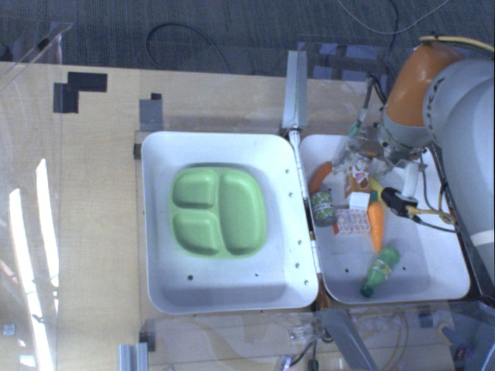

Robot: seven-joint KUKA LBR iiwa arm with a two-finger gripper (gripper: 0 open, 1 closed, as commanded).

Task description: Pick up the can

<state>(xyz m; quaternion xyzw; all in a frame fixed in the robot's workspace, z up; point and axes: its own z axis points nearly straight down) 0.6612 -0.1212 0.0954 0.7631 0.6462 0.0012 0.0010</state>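
Observation:
The can (pixel 322 206) is small, with a green label and a dark top. It stands in the right bin (pixel 433 280), close against that bin's left wall. My gripper (pixel 360 159) hangs over the back part of the same bin, above a brown and white packet (pixel 357 180). It is up and to the right of the can and apart from it. Nothing of the can is between the gripper's parts.
Around the can lie an orange piece (pixel 319 176), a red and white box (pixel 352 222), a carrot (pixel 376 226) and a green bottle (pixel 380 269). The left bin (pixel 158 284) holds a green divided plate (pixel 219 211). The arm covers the right bin's back right corner.

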